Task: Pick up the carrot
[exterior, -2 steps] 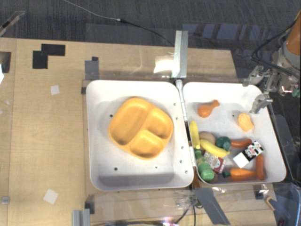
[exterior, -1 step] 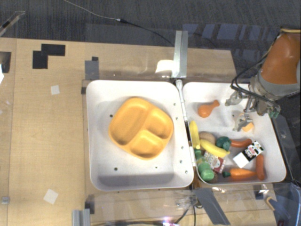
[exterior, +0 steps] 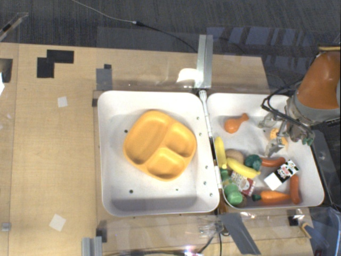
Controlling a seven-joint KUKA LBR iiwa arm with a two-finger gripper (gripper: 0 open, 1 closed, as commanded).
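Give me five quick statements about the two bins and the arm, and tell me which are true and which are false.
1. The yellow divided plate lies in the left bin. True.
2. The carrot lies near the front edge of the right bin. True.
3. The gripper is shut on the carrot. False: it hangs over the right bin's back part, apart from the carrot.
4. The banana lies on the plate. False: it lies among the toy food in the right bin.
5. The chicken drumstick is buried under the pile. False: it lies alone, behind the pile.
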